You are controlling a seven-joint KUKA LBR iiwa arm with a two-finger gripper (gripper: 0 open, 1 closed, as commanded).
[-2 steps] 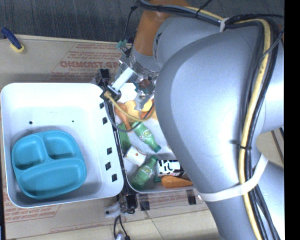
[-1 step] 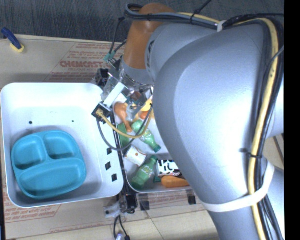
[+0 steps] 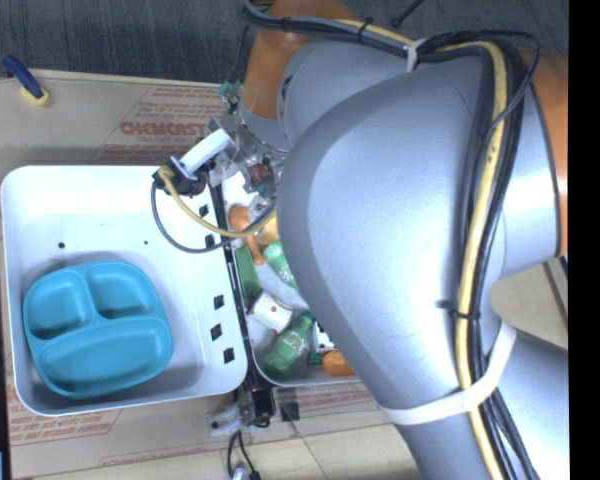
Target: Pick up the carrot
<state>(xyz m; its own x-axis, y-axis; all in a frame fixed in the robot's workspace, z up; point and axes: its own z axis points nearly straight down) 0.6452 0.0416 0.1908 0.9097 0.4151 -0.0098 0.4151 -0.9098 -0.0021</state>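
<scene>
Arm (image 3: pixel 410 198): grey bulk reaching in from the right and covering most of the right bin; orange band at the top, just above the wrist; yellow and black cables run along its back.
Gripper (image 3: pixel 242 180): at the wrist end, low over the divide between the two bins, near the upper part of the right bin; a white and black fitting with a looping black cable hangs out over the left bin.
Fingers: cannot tell whether wide or narrow; the wrist hardware and the arm hide them.
Carrot (image 3: pixel 239 218): a small orange piece at the left edge of the right bin, just below the gripper and beside the divide; whether it touches the gripper cannot be told.
Right bin (image 3: pixel 248 363): only a narrow strip along its left wall is visible, crowded with small things, among them a green bottle (image 3: pixel 277 260), a white cup (image 3: pixel 270 312), a green item (image 3: pixel 289 345) and an orange piece (image 3: pixel 336 363) near the bottom.
Left bin (image 3: pixel 100 208): white, shallow, with a blue tray (image 3: pixel 95 323) of three compartments lying in its lower left part.
Table (image 3: pixel 130 118): brown cardboard with red print under both bins; a blue and yellow tool (image 3: pixel 25 80) lies at its upper left corner.
</scene>
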